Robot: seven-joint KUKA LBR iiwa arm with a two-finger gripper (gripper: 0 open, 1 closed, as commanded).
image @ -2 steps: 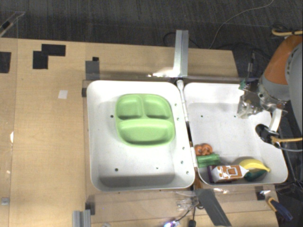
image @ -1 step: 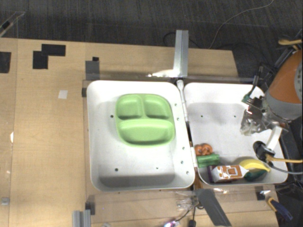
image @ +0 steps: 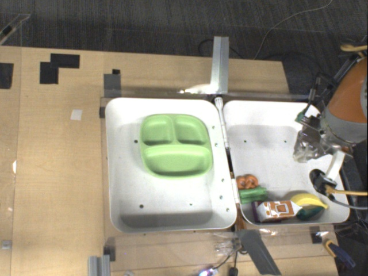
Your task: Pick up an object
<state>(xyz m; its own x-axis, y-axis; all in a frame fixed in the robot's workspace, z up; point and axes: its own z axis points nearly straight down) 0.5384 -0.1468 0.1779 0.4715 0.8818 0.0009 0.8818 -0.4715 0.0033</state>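
Over the right bin (image: 270,125), near its right wall, the gripper (image: 303,148) hangs above bare white floor; whether its jaws are open or closed cannot be told, and nothing is seen in them. Along that bin's front edge lie a banana (image: 307,200), a small carton (image: 278,210), a green stick (image: 249,195) and a brown lump (image: 248,181). Alone in the left bin (image: 123,171) sits a green divided plate (image: 175,144).

Even overhead light, fairly bright; the white bins (image: 172,217) glare a little, with soft shadows along their inner walls. The floor behind is dim. The picture is slightly soft and grainy.
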